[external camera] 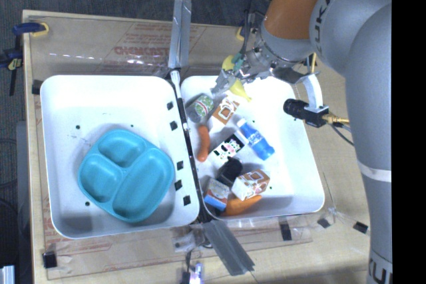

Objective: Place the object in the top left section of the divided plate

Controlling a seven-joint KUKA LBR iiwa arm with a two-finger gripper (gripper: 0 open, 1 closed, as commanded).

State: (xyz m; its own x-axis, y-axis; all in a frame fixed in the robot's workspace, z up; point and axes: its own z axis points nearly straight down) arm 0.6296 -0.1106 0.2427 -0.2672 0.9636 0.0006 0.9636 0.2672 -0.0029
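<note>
The divided plate (143, 177), blue, lies in the left bin (60, 136), well apart from the jaws, below and to their left. The jaws hang over the far end of the right bin (299, 163) with a yellow thing (243, 92) right at them; whether they are clenched or released cannot be told. Just below them lie a green can (202, 105), a small carton (226, 111) and a blue bottle (255, 140).

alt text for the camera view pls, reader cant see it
A grey arm's gripper hovers at the far edge of the right bin, over jumbled small objects including a blue bottle. The left bin holds a blue divided plate.
</note>
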